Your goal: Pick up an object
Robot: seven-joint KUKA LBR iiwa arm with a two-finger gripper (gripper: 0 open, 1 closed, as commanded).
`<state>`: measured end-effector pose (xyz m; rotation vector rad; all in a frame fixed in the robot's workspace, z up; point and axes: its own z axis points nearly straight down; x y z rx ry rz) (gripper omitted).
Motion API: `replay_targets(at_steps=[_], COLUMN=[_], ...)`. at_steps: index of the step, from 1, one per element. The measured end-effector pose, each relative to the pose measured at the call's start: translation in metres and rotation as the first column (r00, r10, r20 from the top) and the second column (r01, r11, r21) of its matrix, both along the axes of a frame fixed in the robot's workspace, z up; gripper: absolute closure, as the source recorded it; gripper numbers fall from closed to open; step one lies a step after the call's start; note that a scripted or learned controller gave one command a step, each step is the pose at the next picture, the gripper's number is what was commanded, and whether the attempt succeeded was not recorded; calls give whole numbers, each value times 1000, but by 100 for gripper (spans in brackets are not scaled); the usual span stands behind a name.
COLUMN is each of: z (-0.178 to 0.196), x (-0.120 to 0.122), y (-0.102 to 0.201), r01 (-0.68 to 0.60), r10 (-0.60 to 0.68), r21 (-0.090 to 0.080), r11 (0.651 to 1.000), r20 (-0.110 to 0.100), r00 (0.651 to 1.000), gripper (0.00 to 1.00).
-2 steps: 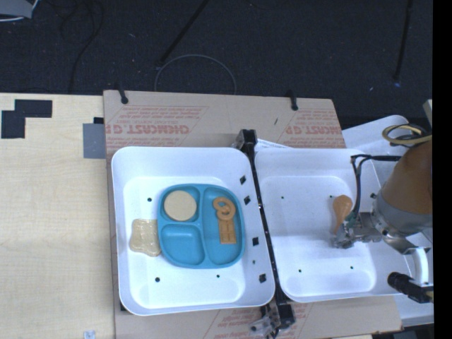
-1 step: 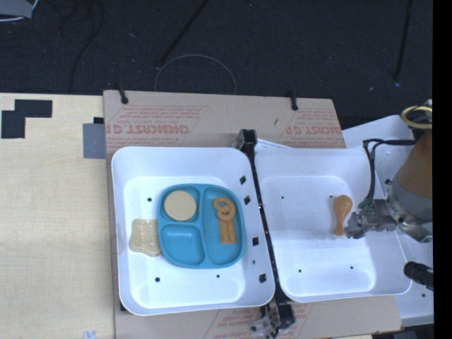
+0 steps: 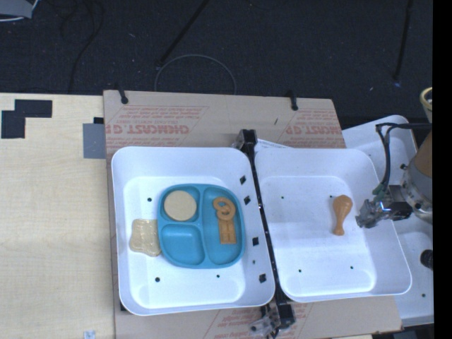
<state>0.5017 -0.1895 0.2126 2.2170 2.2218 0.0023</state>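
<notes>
One small tan wooden drumstick-shaped piece [image 3: 342, 214] lay just left of the gripper [image 3: 370, 215].
Its long axis ran up-down in view (finger state: cannot tell).

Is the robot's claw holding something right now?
No, nothing sits between its fingers. The gripper is at the right bin's right edge, a little way from the wooden drumstick-shaped toy lying in that bin.

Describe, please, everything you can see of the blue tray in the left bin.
The blue tray is a shallow divided plate with rounded corners, plastic by its look. It lies flat on the floor of the left bin. It has three compartments: a round tan disc fills the upper left one, a tan key-like piece lies in the right one, and the lower left one holds nothing. A pale yellowish piece lies against its left edge.
</notes>
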Motion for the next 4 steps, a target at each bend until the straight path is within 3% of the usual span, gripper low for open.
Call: replay_targets(at_steps=[3, 4], z=[-1, 8], x=[56, 62], y=[153, 202], r01=[-2, -2], r10=[2, 2], r21=[3, 3], r11=[1000, 1000], r20=[-5, -6], r00=[1000, 1000], gripper=[100, 100])
